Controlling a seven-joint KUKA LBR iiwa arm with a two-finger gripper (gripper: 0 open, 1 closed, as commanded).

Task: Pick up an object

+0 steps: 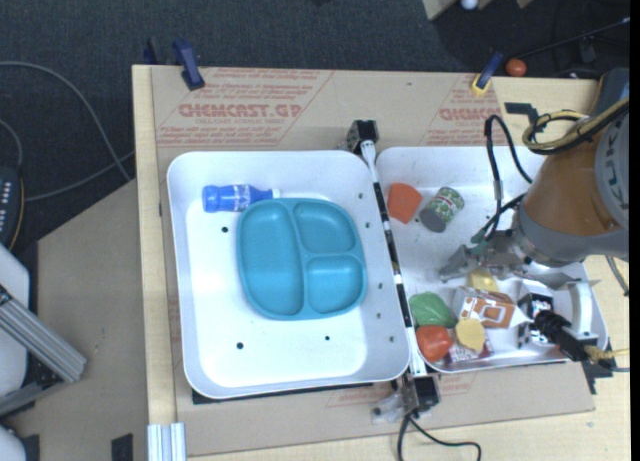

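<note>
Objects crowd the right bin (440, 161), beneath and around the gripper (487, 261): a yellow item (483, 282) just below it, a green piece (432, 307), a red piece (435, 341) and a printed packet (487, 310) further below-left, an orange piece (403, 201) and a small can (441, 208) above-left. Its grip cannot be told. Far left, the left bin (200, 279) holds a blue divided tray (300, 256) and a small blue bottle (235, 196).

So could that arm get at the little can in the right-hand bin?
Probably yes. The can lies apart from the other items with nothing over it, and the gripper hovers just below it in the same bin.
</note>
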